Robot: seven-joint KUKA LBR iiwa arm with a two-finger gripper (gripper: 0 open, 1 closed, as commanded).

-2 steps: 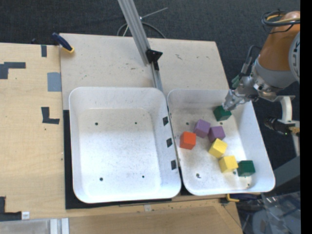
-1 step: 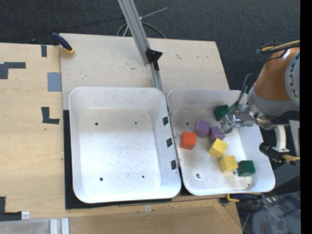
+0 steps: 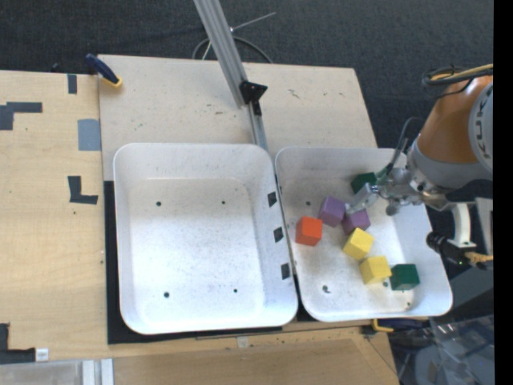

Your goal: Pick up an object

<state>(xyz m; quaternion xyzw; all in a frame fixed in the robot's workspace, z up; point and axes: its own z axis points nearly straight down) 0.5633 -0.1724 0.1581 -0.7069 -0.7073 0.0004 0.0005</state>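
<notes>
Right bin (image 3: 417, 299) holds seven small blocks, all loose, none stacked. Orange cube (image 3: 309, 231) sits furthest left, near the bin's middle. Purple cube (image 3: 332, 210) is just up-right of it; second purple block (image 3: 358, 219) is close beside that, on its right, gap too small to judge. Yellow cube (image 3: 358, 244) lies just below the second purple one, turned corner-on. Second yellow cube (image 3: 374, 269) is lower right of the first — touching or nearly touching the dark green cube (image 3: 405, 277) on its right, near the bin's front-right corner. Another green block (image 3: 364, 182) lies toward the back of the bin, partly hidden, shape unclear.
</notes>
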